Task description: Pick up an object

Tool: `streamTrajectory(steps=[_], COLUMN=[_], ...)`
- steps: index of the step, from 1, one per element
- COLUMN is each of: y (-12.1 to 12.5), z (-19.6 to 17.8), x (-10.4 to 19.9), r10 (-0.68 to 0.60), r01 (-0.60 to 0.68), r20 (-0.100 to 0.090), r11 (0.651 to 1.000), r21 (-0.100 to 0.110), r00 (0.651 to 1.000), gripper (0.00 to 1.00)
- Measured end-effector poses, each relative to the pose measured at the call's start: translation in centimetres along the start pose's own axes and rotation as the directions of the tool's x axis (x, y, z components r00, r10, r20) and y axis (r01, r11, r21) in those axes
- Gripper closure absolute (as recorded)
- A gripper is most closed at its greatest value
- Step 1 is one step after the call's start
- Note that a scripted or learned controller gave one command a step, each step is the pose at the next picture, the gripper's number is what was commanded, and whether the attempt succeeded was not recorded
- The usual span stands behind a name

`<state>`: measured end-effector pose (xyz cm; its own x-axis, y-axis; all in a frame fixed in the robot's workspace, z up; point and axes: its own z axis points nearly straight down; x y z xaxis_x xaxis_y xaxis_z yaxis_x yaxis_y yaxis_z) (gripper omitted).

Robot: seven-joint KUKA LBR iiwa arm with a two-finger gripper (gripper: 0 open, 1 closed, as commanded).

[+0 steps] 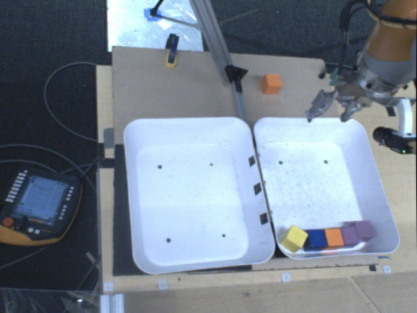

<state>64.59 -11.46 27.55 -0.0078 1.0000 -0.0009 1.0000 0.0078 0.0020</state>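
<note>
Coloured blocks [329, 237] are lying untouched along the right bin's [374, 168] near wall, while the end effector [331, 109] is hovering spread apart and holding nothing over its far rim; picking is not yet begun.

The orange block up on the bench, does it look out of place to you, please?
Yes: the orange block sits on the bare bench beyond the right bin, while the other blocks line that bin's near wall.
</note>
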Motion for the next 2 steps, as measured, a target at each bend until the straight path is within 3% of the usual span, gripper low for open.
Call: streamTrajectory(steps=[1,2], y=[-3.9,-6.8], z=[0.2,1.1], x=[-5.4,-8.7], r10=[0.013,0.011], r01=[-0.013,-0.011], r20=[0.002,0.001], r11=[1.0,1.0], r21=[0.002,0.002], r00=[1.0,1.0], gripper=[0.0,0.0])
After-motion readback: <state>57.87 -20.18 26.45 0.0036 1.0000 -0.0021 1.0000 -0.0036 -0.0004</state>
